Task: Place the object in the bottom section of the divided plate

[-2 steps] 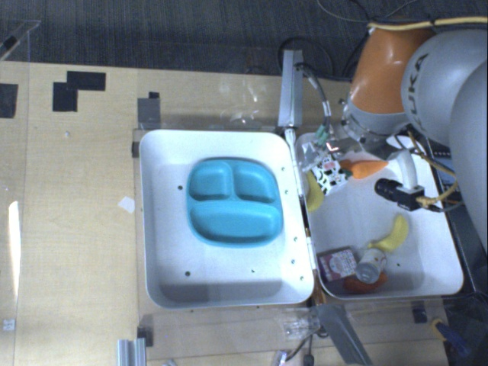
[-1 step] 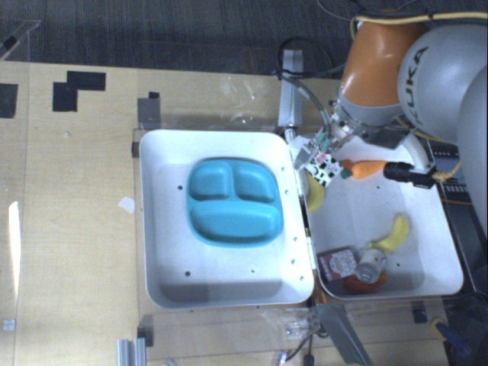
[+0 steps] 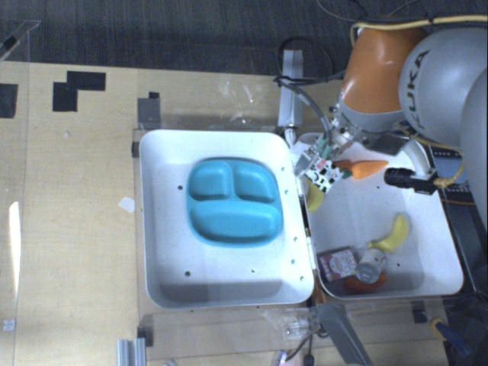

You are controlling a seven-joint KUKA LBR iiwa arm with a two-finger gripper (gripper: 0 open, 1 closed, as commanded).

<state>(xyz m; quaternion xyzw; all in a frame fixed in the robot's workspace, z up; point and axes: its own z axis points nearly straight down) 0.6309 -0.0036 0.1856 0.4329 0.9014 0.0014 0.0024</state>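
Left bin (image 3: 152,227): held one blue divided plate (image 3: 232,200), two small sections at the far side, one large bottom section nearest the camera; nothing lay on it.

Right bin (image 3: 450,265): held an orange carrot (image 3: 366,169), a banana (image 3: 392,235), a red packet (image 3: 339,264) and a small grey bottle (image 3: 371,265).

Gripper (image 3: 324,165): hung over the right bin's left edge, beside a black-and-white spotted object (image 3: 324,177); whether it was gripped, I could not tell.

Worktop (image 3: 69,204): pale wood.
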